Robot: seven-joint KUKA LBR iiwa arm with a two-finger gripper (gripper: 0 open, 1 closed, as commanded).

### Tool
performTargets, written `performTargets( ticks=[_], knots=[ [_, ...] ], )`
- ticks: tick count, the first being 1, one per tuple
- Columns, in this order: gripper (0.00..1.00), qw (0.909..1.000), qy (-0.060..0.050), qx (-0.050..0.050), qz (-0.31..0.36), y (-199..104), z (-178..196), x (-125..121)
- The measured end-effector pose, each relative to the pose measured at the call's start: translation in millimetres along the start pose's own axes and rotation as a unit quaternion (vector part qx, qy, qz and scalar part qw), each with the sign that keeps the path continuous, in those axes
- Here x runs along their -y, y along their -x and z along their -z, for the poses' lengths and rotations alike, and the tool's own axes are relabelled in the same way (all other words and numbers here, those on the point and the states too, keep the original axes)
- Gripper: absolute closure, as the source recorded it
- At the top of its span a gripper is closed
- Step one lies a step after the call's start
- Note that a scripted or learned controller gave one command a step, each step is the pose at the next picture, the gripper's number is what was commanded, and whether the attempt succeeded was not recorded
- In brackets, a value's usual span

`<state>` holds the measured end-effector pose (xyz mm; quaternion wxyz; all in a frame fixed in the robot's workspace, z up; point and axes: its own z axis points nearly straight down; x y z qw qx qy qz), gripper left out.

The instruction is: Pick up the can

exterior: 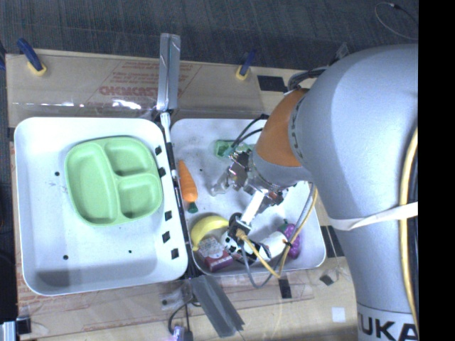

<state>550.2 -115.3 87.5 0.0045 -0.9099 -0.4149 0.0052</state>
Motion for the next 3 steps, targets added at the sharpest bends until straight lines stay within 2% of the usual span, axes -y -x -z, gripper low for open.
performTargets(
  ticks=[1, 2, 3],
  knots=[
    [1.00, 1.0000, -0.004, 0.002, 0.001, 1.5, 6.3, 1.1],
    [1.00, 0.9999, 0.002, 0.000, 0.011, -71.1, 100.9, 30.9],
    [1.00, 0.9937, 0.003, 0.000, 0.112, -78.9, 194.9, -9.2]
  ],
)
